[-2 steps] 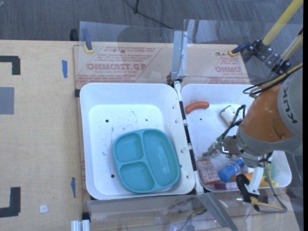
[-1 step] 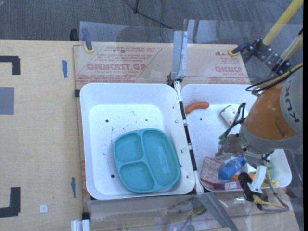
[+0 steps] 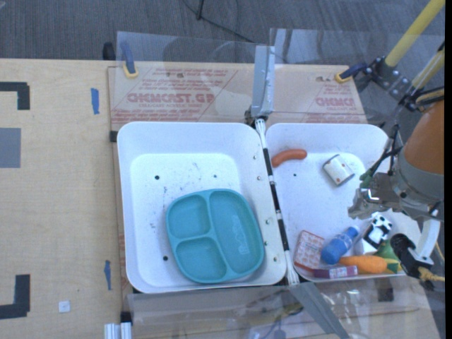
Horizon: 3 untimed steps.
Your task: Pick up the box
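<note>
The left bin (image 3: 141, 154) holds a teal tray (image 3: 214, 235). In the right bin (image 3: 311, 136), the box (image 3: 338, 169) lies near the back, tilted, just up and left of the tool (image 3: 371, 202). Whether the tool is open or closed cannot be told.

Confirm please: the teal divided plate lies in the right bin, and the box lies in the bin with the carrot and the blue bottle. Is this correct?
Not quite. The camera view shows the teal divided plate in the left bin, not the right one. The rest holds: the box lies in the right bin with the carrot and the blue bottle.
</note>
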### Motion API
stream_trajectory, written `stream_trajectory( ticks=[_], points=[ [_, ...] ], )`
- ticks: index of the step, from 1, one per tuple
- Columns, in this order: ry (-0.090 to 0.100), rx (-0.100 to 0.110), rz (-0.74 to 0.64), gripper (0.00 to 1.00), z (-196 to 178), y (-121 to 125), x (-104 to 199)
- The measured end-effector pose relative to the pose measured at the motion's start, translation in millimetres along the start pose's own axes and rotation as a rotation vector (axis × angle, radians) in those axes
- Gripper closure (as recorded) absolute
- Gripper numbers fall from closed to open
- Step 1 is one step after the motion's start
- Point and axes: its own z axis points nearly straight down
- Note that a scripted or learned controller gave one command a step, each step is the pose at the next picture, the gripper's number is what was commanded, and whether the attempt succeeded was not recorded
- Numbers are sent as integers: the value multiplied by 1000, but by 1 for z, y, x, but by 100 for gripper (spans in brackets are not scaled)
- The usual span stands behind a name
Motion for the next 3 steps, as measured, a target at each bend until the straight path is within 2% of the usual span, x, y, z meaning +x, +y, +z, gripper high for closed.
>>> stream_trajectory(
  ticks=[1,2,3],
  points=[
    [2,4,228,100,18,-5,35],
    [1,4,227,0,17,-5,35],
    [4,-10,290,0,113,3,0]
  ],
)
